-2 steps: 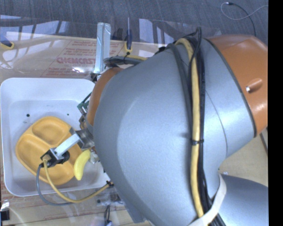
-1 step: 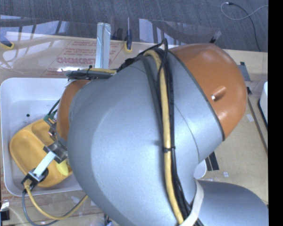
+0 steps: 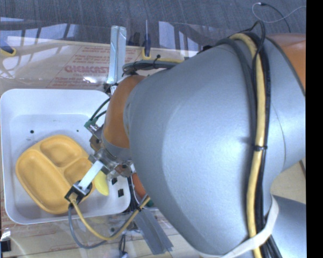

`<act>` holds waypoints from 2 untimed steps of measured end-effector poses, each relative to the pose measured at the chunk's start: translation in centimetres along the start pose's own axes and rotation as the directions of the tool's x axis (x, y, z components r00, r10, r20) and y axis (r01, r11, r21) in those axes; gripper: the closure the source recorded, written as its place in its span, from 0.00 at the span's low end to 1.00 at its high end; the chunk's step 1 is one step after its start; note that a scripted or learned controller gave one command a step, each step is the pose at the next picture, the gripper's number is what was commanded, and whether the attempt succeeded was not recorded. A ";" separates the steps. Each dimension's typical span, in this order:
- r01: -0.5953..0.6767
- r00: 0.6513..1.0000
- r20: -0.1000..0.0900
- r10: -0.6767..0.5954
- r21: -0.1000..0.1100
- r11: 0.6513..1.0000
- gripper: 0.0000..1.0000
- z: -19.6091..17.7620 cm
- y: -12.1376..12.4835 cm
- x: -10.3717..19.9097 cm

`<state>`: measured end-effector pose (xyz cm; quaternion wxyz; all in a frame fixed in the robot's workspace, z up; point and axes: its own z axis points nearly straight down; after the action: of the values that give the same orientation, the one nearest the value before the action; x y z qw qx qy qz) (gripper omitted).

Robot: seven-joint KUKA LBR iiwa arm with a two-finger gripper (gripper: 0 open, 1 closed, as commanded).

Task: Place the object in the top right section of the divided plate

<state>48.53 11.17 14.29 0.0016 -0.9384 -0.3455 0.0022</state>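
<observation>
Divided plate (image 3: pixel 46 171) in left bin (image 3: pixel 21 106), small object (image 3: pixel 102 185) right of plate

I see the bin (image 3: pixel 11 106) plain white, with two tiny dark specks on its floor; the plate (image 3: pixel 40 176) a warm mustard yellow, unpatterned; the small object (image 3: pixel 101 185) beside it a brighter lemon yellow; the arm (image 3: pixel 204 144) smooth grey, with an orange band (image 3: pixel 116 122); the board (image 3: pixel 54 69) tan with faded red lettering; the floor (image 3: pixel 70 1) dark grey, finely ribbed.
</observation>
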 end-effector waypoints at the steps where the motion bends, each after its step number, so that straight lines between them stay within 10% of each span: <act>1: 0.236 0.972 0.004 -0.236 -0.024 0.971 1.00 4.0 -6.8 5.6; 2: 0.314 0.949 0.007 -0.314 -0.025 0.949 1.00 4.0 -6.6 5.6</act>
<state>48.47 19.79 10.28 -0.0107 -0.8714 -0.4904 -0.0014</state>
